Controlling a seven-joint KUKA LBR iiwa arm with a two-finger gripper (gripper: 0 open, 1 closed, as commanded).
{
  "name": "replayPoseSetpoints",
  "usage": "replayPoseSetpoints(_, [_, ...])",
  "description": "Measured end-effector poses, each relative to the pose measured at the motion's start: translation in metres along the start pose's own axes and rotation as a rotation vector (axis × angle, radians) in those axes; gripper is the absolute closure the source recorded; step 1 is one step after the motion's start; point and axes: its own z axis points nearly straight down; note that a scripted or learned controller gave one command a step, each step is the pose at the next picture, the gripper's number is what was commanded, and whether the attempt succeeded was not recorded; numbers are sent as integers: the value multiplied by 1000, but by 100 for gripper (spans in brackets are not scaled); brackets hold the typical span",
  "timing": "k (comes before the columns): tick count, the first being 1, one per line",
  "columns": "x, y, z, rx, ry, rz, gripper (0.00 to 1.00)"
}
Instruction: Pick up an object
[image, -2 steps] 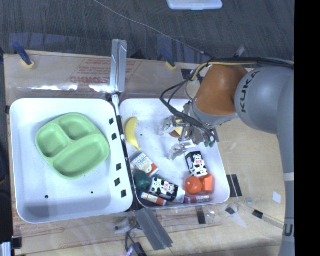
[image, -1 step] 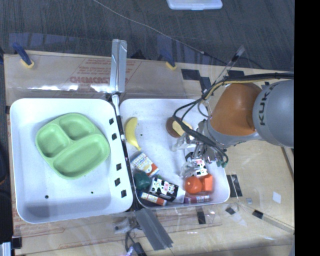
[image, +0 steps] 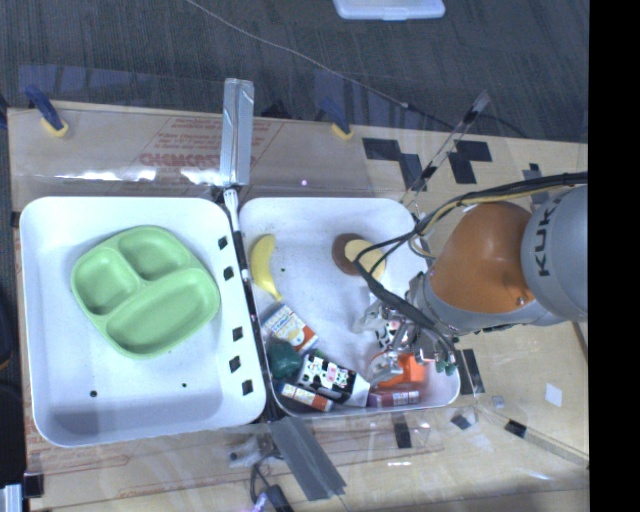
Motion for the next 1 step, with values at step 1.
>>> replayPoseSetpoints(1, [20,38,1,-1,2,12,0])
